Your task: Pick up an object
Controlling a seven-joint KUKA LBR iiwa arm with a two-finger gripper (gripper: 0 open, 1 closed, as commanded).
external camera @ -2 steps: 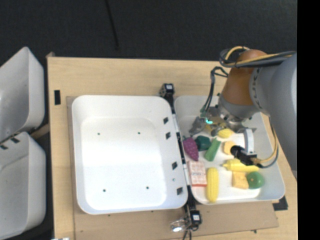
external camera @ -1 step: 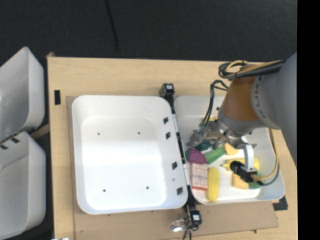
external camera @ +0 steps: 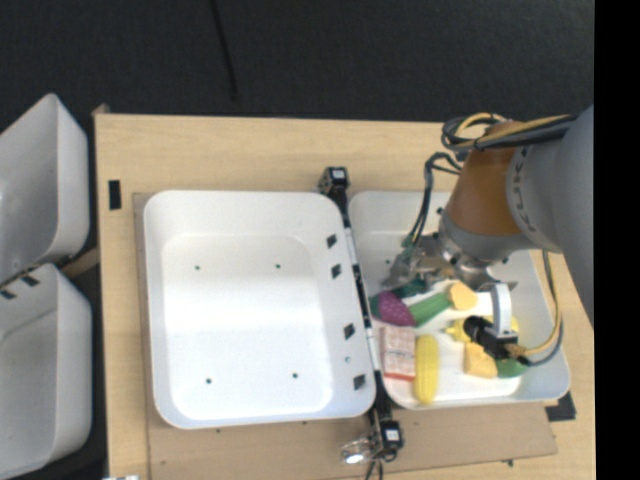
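Claw (external camera: 425, 268) state cannot be told — it sits low in the right bin (external camera: 535, 393) over the purple piece (external camera: 395, 310) and green piece (external camera: 430, 308). Packed toys risk a glancing, empty close.

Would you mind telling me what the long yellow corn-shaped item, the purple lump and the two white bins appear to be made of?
Long yellow corn-shaped item: probably moulded plastic, evenly coloured and smooth, like toy food. Purple lump: likely plastic too, though too blurred to be sure. Shallow white bins: seemingly hard plastic, with rounded moulded corners and a slight sheen.
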